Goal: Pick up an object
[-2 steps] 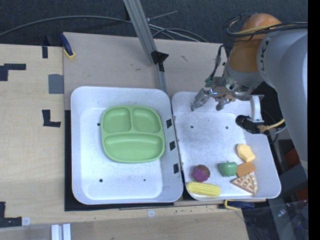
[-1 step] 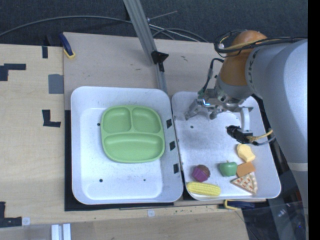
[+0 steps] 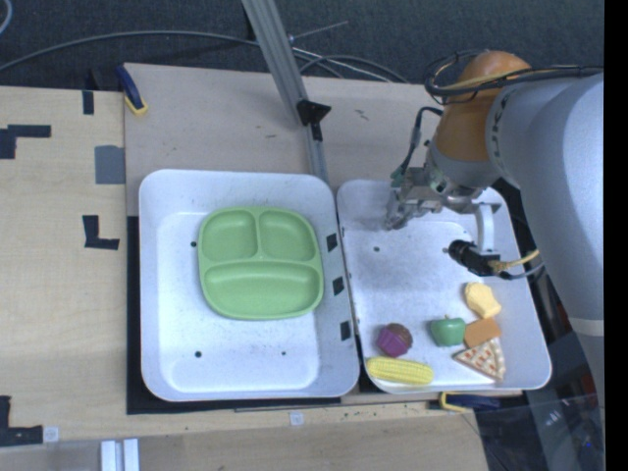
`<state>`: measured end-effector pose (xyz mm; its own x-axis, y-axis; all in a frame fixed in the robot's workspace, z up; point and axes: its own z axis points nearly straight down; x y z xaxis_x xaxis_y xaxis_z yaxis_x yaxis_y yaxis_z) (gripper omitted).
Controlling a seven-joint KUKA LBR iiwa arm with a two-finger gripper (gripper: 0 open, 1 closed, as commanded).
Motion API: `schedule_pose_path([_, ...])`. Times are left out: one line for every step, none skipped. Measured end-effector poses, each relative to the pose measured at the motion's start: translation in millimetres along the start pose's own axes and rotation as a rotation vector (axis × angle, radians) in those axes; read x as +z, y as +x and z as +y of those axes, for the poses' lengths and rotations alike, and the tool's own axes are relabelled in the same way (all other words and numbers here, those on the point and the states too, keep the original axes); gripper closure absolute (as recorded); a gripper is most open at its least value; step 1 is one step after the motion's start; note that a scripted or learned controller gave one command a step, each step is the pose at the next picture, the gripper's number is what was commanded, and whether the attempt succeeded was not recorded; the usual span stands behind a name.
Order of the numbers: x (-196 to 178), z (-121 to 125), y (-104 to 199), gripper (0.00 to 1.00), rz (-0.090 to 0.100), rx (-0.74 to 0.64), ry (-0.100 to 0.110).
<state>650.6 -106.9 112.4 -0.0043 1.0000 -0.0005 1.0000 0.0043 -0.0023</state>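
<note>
Corn cob [image 3: 399, 370] lies near front rim, well apart from gripper [image 3: 396, 216].

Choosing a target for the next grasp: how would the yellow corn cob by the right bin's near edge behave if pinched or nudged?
The corn cob looks like moulded toy plastic, so probably stiff and light. Its long rounded shape may roll sideways if nudged. Its bumpy surface probably gives some grip.
</note>
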Motion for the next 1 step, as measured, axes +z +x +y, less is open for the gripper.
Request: schedule_pose_path([-60.4, 1.1, 8.7, 1.0, 0.0, 0.001, -0.008])
